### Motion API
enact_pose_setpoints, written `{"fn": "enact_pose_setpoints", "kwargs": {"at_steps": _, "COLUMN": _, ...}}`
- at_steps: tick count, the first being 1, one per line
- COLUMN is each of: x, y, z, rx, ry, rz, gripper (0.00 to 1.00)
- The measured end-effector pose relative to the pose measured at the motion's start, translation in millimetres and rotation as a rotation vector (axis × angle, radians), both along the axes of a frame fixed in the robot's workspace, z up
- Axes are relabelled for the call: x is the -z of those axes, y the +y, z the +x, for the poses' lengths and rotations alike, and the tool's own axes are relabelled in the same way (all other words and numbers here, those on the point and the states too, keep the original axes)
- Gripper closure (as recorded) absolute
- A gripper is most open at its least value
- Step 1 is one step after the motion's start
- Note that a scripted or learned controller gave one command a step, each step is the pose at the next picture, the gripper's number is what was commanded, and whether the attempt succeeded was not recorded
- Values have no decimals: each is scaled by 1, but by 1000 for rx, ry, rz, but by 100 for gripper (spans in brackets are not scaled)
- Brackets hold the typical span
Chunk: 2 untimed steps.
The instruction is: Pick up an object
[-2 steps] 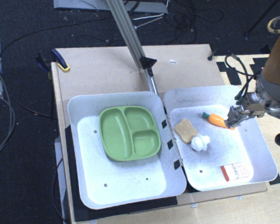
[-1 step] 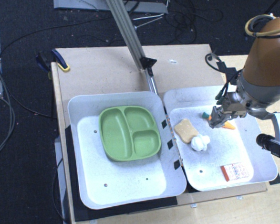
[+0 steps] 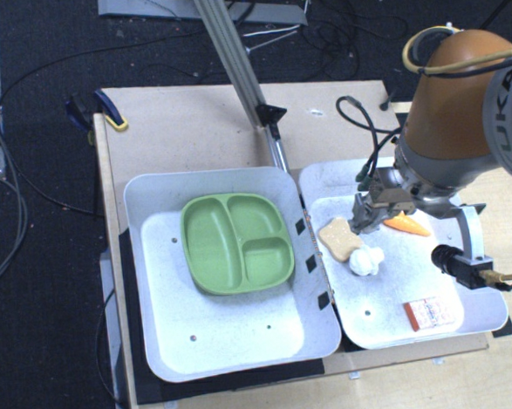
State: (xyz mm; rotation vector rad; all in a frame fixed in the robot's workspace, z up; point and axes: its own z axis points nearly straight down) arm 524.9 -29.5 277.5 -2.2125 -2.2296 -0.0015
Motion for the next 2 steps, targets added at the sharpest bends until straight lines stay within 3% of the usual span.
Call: {"fn": "enact_pose_setpoints", "kwargs": {"at_steps": 2, "x": 33, "y": 113, "z": -4, "rx": 0, "ry": 3, "rz": 0, "gripper": 100}}
